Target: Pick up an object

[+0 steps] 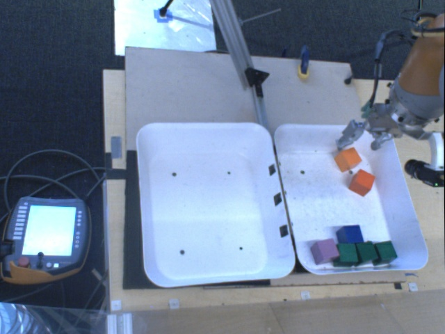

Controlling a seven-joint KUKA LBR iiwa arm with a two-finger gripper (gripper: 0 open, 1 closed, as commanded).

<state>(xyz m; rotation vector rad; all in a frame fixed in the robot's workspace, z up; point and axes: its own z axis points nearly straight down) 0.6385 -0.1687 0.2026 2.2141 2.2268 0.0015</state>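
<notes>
The gripper (pixel 363 138) hangs over the upper part of the right bin (pixel 410 207), its fingers spread and holding nothing. Just below it lies an orange block (pixel 348 159), with a second orange block (pixel 361 182) near. A pink block (pixel 323 250), a blue block (pixel 350 234) and green blocks (pixel 365 253) cluster at the bin's near edge.

We stood in a robotics lab: a teach pendant (pixel 43 239) with trailing cables lay on dark carpet beside the tabletop (pixel 188 82), where two white bins (pixel 208 134) sat under a clamped metal pole (pixel 233 30).
</notes>
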